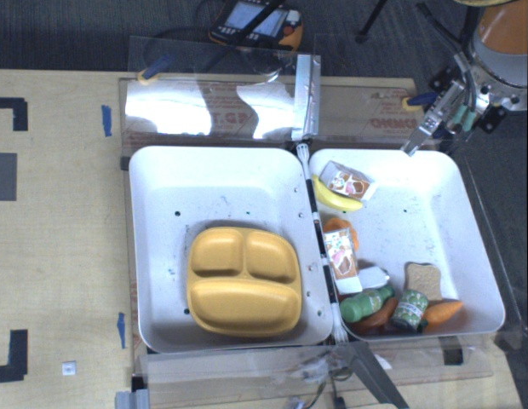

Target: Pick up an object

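My gripper (420, 136) hangs above the far right corner of the right bin (434, 203), tilted down to the left, with nothing seen between its fingers. In that bin lie a banana (336, 199) with a printed packet (347, 181) on it, a carton (341, 254) over an orange item, a slice of bread (423, 279), a green bottle (364, 303), a small green can (410, 310) and an orange carrot-like piece (443, 311). All of these lie well below and to the left of the gripper.
The left bin (162, 186) holds a yellow divided plate (244, 281). A metal divider (305, 96) and clear panels stand behind the bins. A handheld controller (254, 22) lies on the floor beyond the bench.
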Robot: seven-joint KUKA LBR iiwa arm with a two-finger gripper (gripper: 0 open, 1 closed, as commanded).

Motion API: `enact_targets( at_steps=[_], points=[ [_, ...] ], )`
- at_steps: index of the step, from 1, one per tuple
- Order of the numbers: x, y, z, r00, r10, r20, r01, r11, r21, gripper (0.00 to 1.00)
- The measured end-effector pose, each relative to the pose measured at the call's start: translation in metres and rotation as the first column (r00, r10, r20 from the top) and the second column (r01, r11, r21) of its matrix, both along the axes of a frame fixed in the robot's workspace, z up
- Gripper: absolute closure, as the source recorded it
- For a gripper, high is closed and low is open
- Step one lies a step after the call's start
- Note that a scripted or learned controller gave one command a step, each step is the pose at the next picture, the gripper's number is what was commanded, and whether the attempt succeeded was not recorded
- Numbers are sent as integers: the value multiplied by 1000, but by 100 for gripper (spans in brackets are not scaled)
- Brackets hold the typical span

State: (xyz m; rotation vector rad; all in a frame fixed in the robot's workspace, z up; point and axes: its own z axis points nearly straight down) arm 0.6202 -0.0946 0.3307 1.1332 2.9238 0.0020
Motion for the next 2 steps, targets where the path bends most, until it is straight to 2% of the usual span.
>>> enact_targets(
  at_steps=[1,2],
  points=[
    [-4,-37,-30,925,380,-3,-380,925,0,100],
    [4,-98,-14,800,600,1,-600,800,-7,100]
  ],
)
